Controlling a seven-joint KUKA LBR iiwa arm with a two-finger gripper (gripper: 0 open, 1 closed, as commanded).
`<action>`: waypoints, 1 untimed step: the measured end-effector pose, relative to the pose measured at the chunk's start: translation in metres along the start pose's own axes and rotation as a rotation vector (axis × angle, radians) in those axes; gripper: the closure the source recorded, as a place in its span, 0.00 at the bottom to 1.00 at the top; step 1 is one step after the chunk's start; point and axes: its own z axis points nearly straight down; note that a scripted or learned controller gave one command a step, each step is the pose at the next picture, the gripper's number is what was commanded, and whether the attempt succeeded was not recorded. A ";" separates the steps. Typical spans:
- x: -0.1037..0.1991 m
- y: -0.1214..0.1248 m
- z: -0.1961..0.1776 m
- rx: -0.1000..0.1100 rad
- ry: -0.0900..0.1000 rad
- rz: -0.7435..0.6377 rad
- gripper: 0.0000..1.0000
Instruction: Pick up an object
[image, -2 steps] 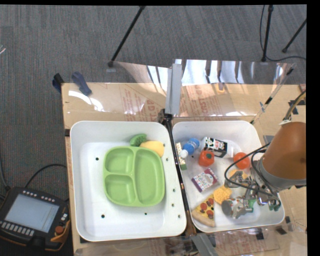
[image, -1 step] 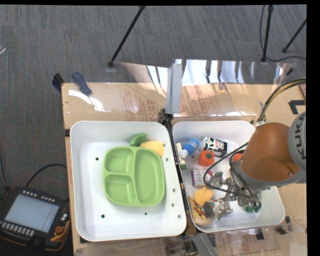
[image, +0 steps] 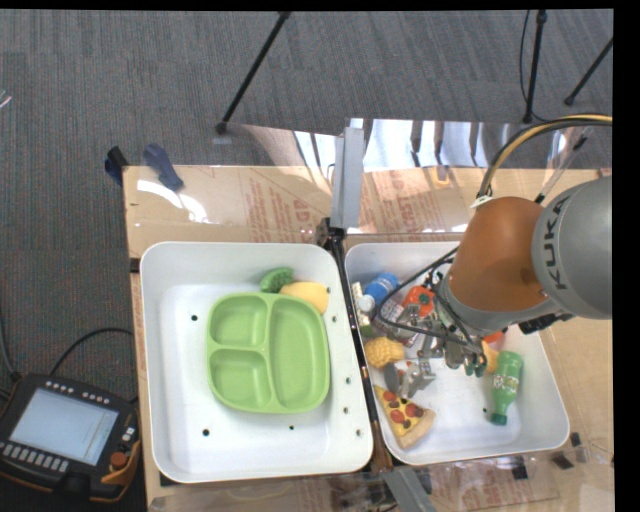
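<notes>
Below the tool (image: 420, 372), nearest the camera, a toy pizza slice (image: 408, 415) lies flat on the floor of the right bin (image: 545, 425), just beside the fingertips but not clearly touched. The tool hangs low inside this bin, fingers pointing down among the clutter; judged, this is a descent toward a grasp, since the loose toys are heaped here as pick candidates. How far the fingers are parted cannot be told: cables and the wrist blur them, and nothing is visibly between them. Just left of the tool sits a yellow corn-like toy (image: 383, 351), close to touching. To its right a green bottle (image: 503, 387) lies tilted, near but apart. Beyond the tool, partly under the arm's orange band (image: 497, 255), a blue-and-white item (image: 380, 291) and an orange-red item (image: 417, 297) crowd the bin's far-left corner. Well to the left, the other bin (image: 170, 300) holds a green divided tray (image: 269, 353), with a yellow fruit (image: 306, 295) and a green leafy toy (image: 276, 279) at its far edge. Both bins rest on the desk (image: 240, 195).
</notes>
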 end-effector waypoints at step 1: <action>0.051 -0.008 0.001 0.000 0.005 -0.029 0.00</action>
